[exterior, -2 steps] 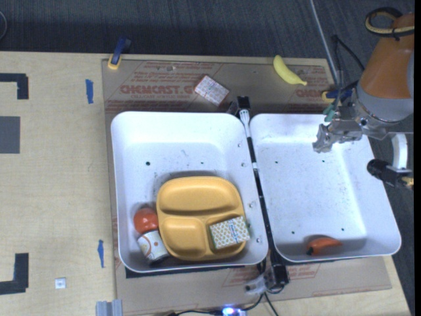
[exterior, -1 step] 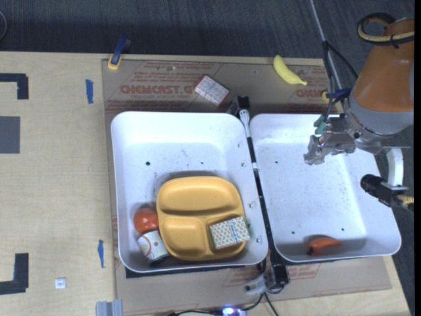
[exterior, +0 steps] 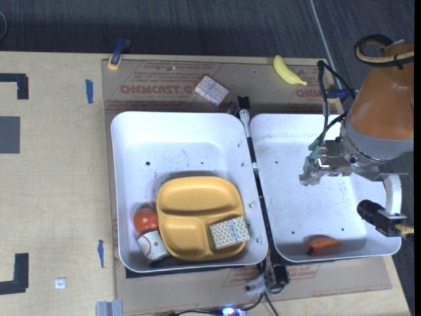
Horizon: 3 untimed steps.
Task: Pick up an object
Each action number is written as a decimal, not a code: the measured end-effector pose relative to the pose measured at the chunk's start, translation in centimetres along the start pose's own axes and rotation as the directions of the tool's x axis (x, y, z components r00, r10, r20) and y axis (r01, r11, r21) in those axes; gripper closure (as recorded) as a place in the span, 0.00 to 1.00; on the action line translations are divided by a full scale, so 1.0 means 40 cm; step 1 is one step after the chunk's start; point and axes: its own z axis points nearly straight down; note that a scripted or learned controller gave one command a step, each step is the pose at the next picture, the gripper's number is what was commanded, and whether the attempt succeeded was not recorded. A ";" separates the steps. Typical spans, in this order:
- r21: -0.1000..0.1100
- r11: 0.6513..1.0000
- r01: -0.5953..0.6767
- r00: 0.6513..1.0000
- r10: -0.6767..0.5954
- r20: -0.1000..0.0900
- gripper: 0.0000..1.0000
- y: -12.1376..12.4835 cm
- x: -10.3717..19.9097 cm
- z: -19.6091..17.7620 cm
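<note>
Arm (exterior: 385, 104): reaches in from the right, over the right bin.
Bins: left bin (exterior: 131, 143) and right bin (exterior: 276, 137) sit side by side, touching at the middle.
Tray (exterior: 197, 212): yellow, fills the left bin's near half; a sponge (exterior: 229, 233) lies on it, a ball (exterior: 145, 219) and a cup (exterior: 152, 245) beside it.
Gripper (exterior: 314, 170): above the right bin's bare middle; whether its fingers are apart or together I cannot tell.
Carrot (exterior: 322, 245): nearest thing, in the right bin, toward the near wall from the gripper, long axis along that wall.
Room: open floor around it on three sides; my guess is the near wall crowds a grasp.
</note>
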 end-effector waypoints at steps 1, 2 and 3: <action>-0.001 1.000 -0.001 1.000 0.001 0.000 1.00 -0.049 0.011 0.053; 0.001 1.000 -0.002 1.000 0.002 0.000 1.00 -0.050 -0.014 0.095; 0.001 1.000 -0.002 1.000 0.002 0.000 1.00 -0.051 -0.069 0.118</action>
